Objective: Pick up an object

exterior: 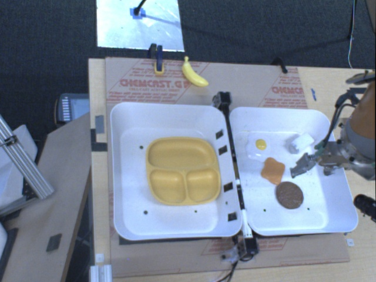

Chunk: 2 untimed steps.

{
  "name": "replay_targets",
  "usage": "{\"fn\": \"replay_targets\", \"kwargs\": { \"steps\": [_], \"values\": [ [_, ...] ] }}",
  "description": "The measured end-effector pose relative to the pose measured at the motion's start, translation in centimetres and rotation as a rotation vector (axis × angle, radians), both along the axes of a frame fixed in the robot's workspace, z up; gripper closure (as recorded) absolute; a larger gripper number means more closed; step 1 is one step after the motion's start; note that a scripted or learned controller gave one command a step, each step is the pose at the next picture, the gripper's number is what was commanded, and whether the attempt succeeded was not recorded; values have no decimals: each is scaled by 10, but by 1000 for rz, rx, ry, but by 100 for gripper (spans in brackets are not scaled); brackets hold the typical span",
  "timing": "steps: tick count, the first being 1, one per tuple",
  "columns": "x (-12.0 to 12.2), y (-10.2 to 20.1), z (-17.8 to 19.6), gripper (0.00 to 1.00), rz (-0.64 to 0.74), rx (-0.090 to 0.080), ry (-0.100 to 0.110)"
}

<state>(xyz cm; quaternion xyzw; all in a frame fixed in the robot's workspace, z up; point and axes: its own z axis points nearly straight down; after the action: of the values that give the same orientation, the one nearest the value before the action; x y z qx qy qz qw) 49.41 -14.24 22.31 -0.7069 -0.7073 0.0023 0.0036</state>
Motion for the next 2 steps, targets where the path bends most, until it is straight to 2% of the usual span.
{"fn": "replay_targets", "kwargs": {
  "steps": [1, 2],
  "values": [
    [2, 0, 4, 0, 3, -2, -10],
    [-2, 5, -39, 0, 1, -1, -6]
  ]
}}
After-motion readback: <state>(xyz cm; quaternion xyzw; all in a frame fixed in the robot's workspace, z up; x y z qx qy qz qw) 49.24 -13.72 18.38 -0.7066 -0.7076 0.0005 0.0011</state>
